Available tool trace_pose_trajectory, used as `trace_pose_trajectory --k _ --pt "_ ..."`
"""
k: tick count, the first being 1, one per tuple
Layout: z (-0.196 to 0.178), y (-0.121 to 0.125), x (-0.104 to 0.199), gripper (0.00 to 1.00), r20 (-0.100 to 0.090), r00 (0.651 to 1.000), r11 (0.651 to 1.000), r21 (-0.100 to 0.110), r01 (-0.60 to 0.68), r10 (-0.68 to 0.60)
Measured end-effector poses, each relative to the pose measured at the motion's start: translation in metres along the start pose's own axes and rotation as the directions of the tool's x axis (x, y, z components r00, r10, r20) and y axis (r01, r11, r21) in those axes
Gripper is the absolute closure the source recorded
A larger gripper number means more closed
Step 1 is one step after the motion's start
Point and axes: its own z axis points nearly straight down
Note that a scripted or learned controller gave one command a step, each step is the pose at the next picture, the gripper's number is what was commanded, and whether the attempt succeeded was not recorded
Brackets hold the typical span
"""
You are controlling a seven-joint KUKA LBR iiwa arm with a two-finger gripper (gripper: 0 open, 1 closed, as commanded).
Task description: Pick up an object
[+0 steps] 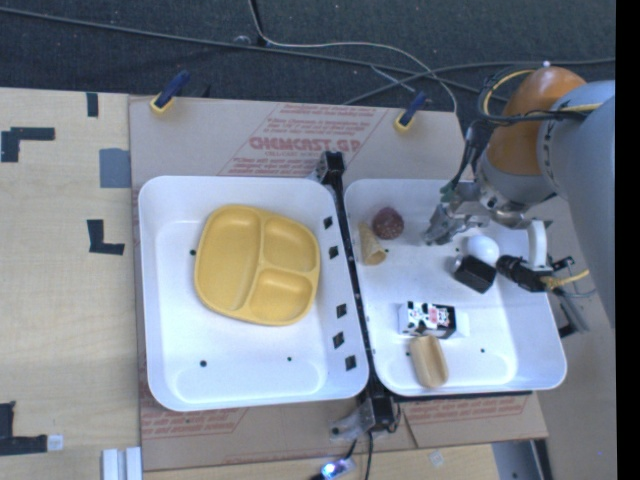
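Camera view: fingers [441, 230], state unclear, hover over right bin [520, 368], near dark ball [388, 223].

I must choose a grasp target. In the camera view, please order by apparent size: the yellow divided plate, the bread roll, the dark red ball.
1. Yellow divided plate, clearly largest.
2. Bread roll.
3. Dark red ball, slightly smaller than the roll.
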Motion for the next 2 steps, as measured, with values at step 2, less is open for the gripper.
trace_pose_trajectory --k 2 --pt "-0.107 0.004 0.006 1.0 -0.001 1.0 1.0 -0.006 -0.001 0.001"
